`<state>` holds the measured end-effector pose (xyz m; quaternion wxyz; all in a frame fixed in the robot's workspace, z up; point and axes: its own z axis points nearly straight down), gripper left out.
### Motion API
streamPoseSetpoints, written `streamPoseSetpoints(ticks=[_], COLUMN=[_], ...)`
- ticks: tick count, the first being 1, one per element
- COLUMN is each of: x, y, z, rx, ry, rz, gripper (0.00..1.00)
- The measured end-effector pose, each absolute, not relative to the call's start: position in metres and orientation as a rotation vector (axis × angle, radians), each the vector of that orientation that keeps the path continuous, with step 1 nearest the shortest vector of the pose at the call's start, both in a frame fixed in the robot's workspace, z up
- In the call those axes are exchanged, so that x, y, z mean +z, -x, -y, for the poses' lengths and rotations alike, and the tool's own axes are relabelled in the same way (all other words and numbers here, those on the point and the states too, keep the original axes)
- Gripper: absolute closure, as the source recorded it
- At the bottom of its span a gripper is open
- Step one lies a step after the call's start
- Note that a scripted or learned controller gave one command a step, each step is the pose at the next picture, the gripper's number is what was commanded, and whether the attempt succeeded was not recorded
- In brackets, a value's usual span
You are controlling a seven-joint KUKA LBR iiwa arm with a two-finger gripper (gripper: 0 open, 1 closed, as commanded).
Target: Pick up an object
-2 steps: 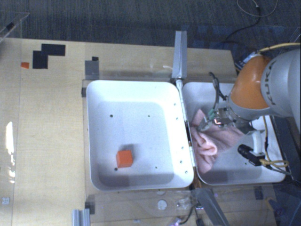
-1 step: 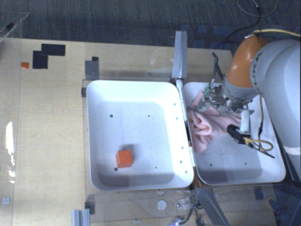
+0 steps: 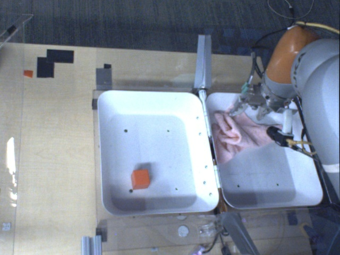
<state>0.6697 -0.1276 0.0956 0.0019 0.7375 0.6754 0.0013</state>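
Observation:
A pink crumpled cloth (image 3: 234,134) lies in the back left part of the right bin (image 3: 271,179), against the wall shared with the other bin. My gripper (image 3: 249,108) is at the cloth's back edge, low over it, below the grey arm with its orange band (image 3: 289,52). I cannot tell whether it touches or holds the cloth. A small orange cube (image 3: 141,179) sits on the floor of the left bin (image 3: 101,142), near its front left, far from the gripper.
A grey metal post (image 3: 201,62) stands behind the seam between the bins. Black blocks (image 3: 53,61) and a small orange tag (image 3: 28,74) lie on the bench at far left. Cables and a black fitting (image 3: 279,136) hang from the arm over the right bin.

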Motion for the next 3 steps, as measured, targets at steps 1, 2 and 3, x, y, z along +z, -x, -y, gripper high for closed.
streamPoseSetpoints(ticks=[1,2,3], x=[0.090,0.089,0.090], y=[-0.619,-0.670,-0.619], z=[0.085,0.096,0.128], rx=[0.013,0.002,0.009], ry=[-2.202,-1.926,-1.851], rz=[-2.228,-2.480,-2.526], gripper=[0.00,0.00,0.00])
